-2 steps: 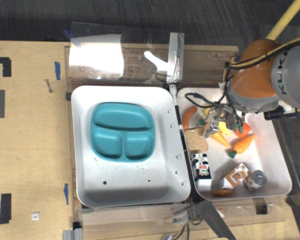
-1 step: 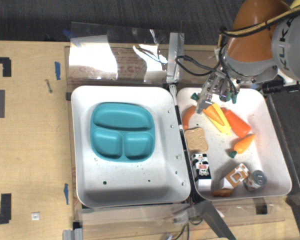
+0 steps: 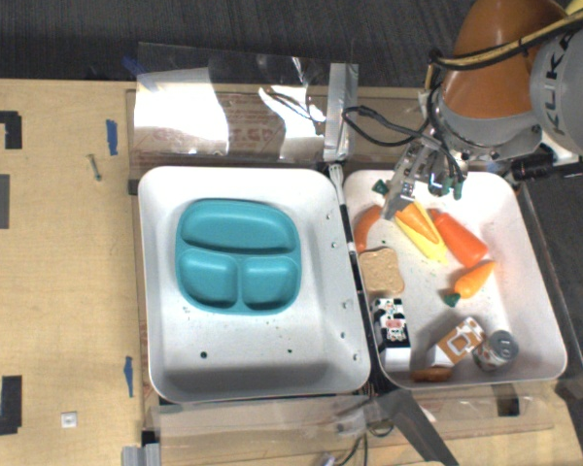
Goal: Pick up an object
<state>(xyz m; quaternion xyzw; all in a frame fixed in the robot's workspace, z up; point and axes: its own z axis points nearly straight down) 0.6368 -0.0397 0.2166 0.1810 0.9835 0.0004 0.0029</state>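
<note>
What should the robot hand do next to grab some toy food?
Probably dip a little lower: the gripper sits at the right bin's far left corner, just above the yellow piece and the orange carrot, with nothing seen between its fingers.

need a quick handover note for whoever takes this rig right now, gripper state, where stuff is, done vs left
Gripper: low over the back of the right bin, by the yellow piece; nothing seen between its fingers.
Right bin: orange carrot, larger orange piece, bread slice, small carton, can.
Left bin: teal divided plate.
Done: no pick yet.
Left: grasp and lift one object.
</note>
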